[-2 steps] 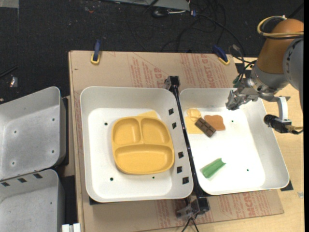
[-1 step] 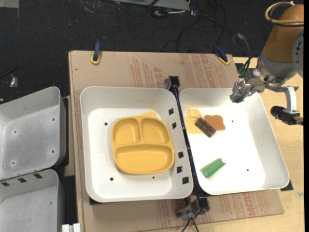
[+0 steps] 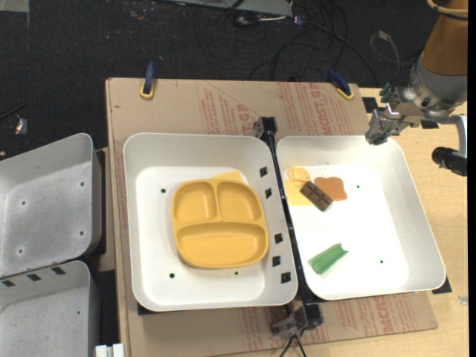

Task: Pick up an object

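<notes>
In the right bin lie a green wedge-shaped piece, a brown bar, an orange-brown flat piece and a pale yellow piece. My gripper hangs over the far right corner of that bin, well away from all of them. Its fingers point down at the bin's rim, with nothing seen between them.
The left bin holds a yellow divided tray. A black divider with clips runs between the bins. Blue-and-yellow clamps hold the cardboard base. Grey lids lie at the left.
</notes>
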`<state>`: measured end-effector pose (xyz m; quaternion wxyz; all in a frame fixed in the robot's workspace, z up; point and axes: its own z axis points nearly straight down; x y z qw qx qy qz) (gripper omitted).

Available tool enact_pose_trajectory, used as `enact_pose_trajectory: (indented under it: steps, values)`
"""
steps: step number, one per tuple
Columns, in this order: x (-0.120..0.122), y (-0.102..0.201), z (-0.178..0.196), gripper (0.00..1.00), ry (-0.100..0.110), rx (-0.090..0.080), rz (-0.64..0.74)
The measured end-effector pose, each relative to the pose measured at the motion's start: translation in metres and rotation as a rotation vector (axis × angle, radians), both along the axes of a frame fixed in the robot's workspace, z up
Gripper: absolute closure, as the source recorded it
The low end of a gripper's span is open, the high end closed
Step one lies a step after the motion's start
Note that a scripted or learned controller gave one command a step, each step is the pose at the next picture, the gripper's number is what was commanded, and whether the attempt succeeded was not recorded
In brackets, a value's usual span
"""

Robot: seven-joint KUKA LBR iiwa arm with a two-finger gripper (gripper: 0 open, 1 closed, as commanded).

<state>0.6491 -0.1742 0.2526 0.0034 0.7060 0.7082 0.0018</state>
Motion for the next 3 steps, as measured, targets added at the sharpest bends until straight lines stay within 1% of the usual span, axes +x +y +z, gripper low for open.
enact_pose_trajectory:
  steps: [1, 2, 3]
  values:
    - [-0.019, 0.053, -0.012, 1.0, 0.009, 0.004, 0.004]
    - [-0.044, 0.092, -0.016, 1.0, 0.01, 0.003, 0.003]
    - [-0.073, 0.137, -0.024, 1.0, 0.011, 0.004, 0.003]
